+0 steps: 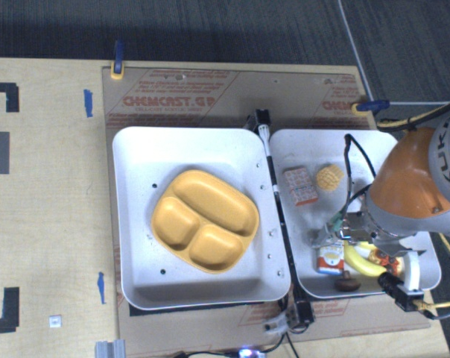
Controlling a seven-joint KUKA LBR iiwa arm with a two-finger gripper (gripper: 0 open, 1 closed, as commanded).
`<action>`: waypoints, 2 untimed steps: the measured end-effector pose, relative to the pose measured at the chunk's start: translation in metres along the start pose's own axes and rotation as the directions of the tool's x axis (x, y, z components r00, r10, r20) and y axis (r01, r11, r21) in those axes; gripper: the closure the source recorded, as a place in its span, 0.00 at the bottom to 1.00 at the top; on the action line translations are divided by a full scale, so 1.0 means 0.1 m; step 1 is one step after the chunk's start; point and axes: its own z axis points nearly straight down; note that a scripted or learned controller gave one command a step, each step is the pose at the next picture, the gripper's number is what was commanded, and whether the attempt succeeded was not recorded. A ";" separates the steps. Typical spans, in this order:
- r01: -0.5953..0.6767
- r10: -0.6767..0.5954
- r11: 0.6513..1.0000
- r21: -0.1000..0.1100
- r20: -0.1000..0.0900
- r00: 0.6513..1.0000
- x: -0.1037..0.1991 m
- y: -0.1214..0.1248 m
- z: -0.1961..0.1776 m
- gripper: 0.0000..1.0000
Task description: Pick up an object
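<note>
The right bin (308, 145) holds several small items. A pink and white packet (300, 186) and a round tan cookie (329, 177) lie at its far side. A small red and white carton (330, 260), a yellow banana (363, 264) and a dark brown lump (349, 280) sit near its front edge. My gripper (343, 231) hangs low over the front half of this bin, just above the carton and the banana's left end. The orange wrist band (407, 185) hides most of it from above. I see nothing clearly held.
The left bin (135, 200) holds a large yellow three-compartment tray (204, 218) lying dome-up. A black divider (273, 200) runs between the bins. Cables trail around the wrist on the right. Cardboard lies under both bins.
</note>
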 end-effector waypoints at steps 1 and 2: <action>0.003 -0.003 1.000 0.004 -0.002 1.000 1.28 0.01 -0.89 1.00; 0.000 0.000 1.000 0.006 0.000 1.000 0.38 -0.01 -0.89 1.00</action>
